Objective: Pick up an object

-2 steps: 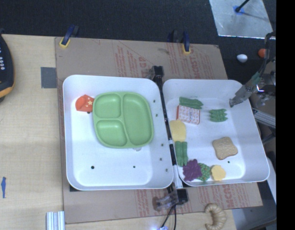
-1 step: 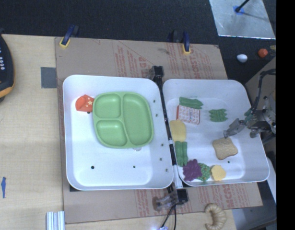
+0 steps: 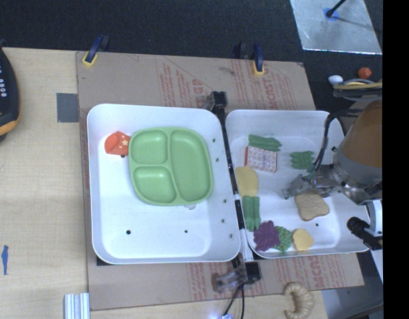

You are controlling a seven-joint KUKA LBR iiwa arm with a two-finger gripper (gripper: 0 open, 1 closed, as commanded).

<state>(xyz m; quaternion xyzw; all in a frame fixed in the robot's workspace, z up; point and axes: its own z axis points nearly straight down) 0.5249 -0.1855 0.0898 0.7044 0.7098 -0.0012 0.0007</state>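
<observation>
My gripper [image 3: 298, 187] is low in the right bin [image 3: 284, 119], just left of the arm's grey wrist, its tips right above the upper left edge of a tan bread slice [image 3: 313, 207]. The bin also holds a green bean-like piece [image 3: 264, 141], a pink checkered cracker [image 3: 262, 159], a small green leafy piece [image 3: 302, 159], a yellow piece [image 3: 246, 180], a dark green pickle [image 3: 251, 211], purple grapes [image 3: 266, 234] and a yellow lump [image 3: 302, 239]. Nothing shows between the fingers.
The left bin [image 3: 111, 244] holds a green divided plate [image 3: 171, 165] and a red toy with a star [image 3: 116, 143] at its upper left. A controller [image 3: 1, 98] lies at the bench's far left. A tan curled object [image 3: 299, 300] lies below the bins.
</observation>
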